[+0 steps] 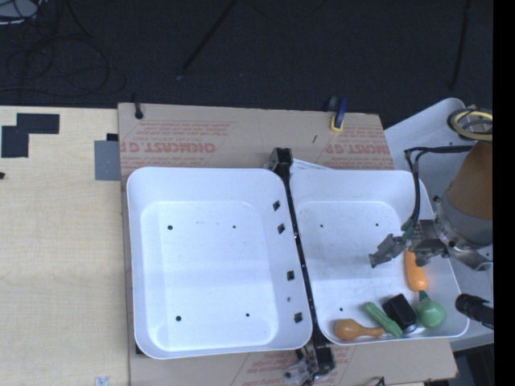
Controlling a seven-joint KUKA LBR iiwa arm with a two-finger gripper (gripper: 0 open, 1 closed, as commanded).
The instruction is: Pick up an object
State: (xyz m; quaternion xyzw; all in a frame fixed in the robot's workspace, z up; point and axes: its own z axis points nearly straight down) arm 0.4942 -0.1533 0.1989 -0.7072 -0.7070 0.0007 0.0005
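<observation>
Camera view looks down on two white bins on the bench, and the arm point(475, 191) reaches into the right bin point(354, 223) from the right edge. Its claw point(400, 246) hangs low over the bin's right half, one dark finger jutting left toward the bare floor of the bin; whether it stands wide or narrow I cannot tell, since the wrist and cabling cover much of it, and nothing is visibly caught in it

The candidates for picking sit bunched in the bin's near right corner: an orange carrot-shaped piece point(415, 273) just below the claw, a green round-ended piece point(430, 312), a black block point(400, 311), a green stick point(381, 318) and a tan spoon-shaped piece point(357, 329) along the near wall. The left bin point(205, 264) holds no loose items that I can make out

The main risk, as I judge it, is a miss: the claw seems offset to the left of and above the orange piece, so closing here would likely catch air. The cluster is tight too, with the black block touching or nearly touching the green stick, so a descent into it could jam a finger on top of one item or shove the neighbours against the wall. The orange piece looks smooth and tapered and may squirt out under a pinch. The bin's rim lies close to the corner pile and could foul the wrist
</observation>
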